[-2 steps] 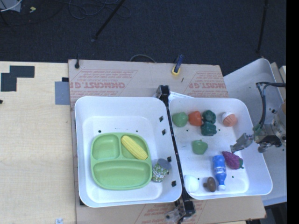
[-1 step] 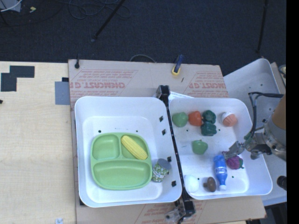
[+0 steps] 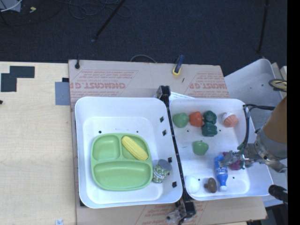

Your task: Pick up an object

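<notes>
My gripper hangs low over the right side of the right bin, coming in from the right edge. Its tip is right beside the top of a blue bottle that lies near the bin's front wall, and I cannot tell whether it touches the bottle. A green pepper sits just left of the gripper. Along the back of the bin lie a green ball, a red-orange piece, a dark green piece and a peach-coloured piece.
A brown lump and a white lump lie at the right bin's front. The left bin holds a green divided plate with a corn cob and a small grey-green object.
</notes>
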